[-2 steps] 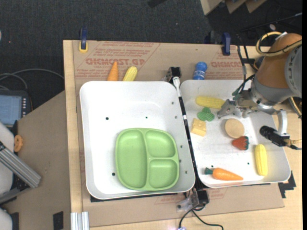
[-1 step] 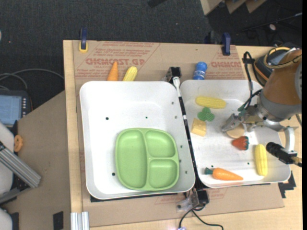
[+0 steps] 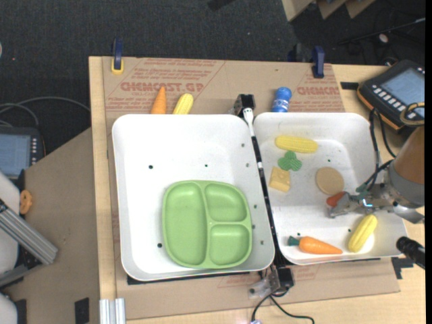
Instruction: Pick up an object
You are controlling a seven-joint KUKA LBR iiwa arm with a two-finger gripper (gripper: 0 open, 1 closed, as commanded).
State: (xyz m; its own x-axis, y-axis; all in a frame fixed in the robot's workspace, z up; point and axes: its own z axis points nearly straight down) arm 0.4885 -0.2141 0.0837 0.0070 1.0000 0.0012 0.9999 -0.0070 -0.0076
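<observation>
hovering jaws (image 3: 343,204) touch red piece (image 3: 334,198); yellow corn (image 3: 362,232) just beside

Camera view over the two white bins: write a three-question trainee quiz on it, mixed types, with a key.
1. True or false: the green three-compartment plastic plate lies in the left shallow white bin.
2. Multiple choice: which item lies nearest the grey two-finger gripper in the right shallow white bin? A) the orange toy carrot with green top B) the small red toy piece C) the green toy leaf-shaped piece
3. Fill in: outside the bins, behind the right one, stands a blue and white ____.

Key: 1 true; 2 B; 3 bottle.
</observation>
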